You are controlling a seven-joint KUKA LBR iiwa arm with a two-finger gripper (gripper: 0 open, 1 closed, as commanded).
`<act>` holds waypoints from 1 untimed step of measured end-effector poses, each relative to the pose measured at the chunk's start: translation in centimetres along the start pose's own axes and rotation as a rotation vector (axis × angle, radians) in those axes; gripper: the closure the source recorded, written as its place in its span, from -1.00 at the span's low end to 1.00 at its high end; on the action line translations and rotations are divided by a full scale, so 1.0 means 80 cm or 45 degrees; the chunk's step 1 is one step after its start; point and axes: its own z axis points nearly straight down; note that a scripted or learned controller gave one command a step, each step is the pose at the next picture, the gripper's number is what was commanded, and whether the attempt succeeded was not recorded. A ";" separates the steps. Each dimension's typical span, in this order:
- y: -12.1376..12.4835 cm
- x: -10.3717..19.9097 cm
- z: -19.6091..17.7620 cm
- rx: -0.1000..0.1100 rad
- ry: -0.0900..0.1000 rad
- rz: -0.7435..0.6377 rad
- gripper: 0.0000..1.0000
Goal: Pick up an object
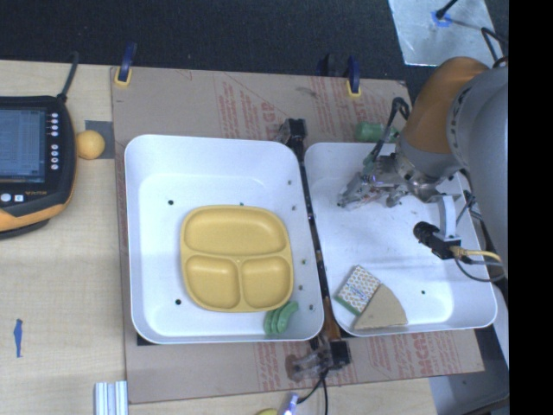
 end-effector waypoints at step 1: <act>0.031 -0.012 0.001 0.044 0.013 0.005 -1.00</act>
